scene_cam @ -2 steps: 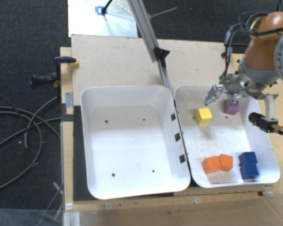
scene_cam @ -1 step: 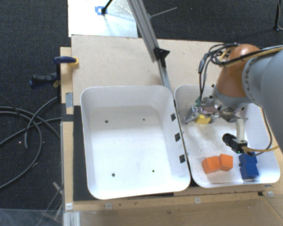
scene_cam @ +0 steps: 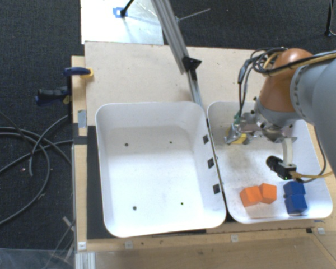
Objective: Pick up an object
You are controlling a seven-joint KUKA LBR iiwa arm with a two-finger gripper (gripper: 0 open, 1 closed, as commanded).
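Bench (scene_cam: 140, 77), pale board, carries two white bins side by side. Left bin (scene_cam: 109, 150) is the larger patch of white; right bin (scene_cam: 218, 114) sits against it, sharing a ridge marked with small black tabs.

Arm (scene_cam: 319, 88) enters from the right, grey, orange band bulging above the wrist, cables looped over it. It covers much of the right bin's far half.

Gripper (scene_cam: 239, 134) hangs low over the right bin's upper-left part, near the shared ridge. Something yellowish shows at its tip, too small to make out. Whether the jaws are open or closed I cannot tell from here.

Candidates to pick, all in the right bin's near end: an orange block (scene_cam: 258, 195) in two joined lumps, and a blue block (scene_cam: 295, 198) just beside it toward the near-right corner.

Judgement: the orange block is the better target. It has bare floor on its left and far sides, so fingers could straddle it there. The blue block crowds the rim; a finger would likely strike the wall.

Room: open floor between gripper and orange block. Descent should stay off the shared ridge.
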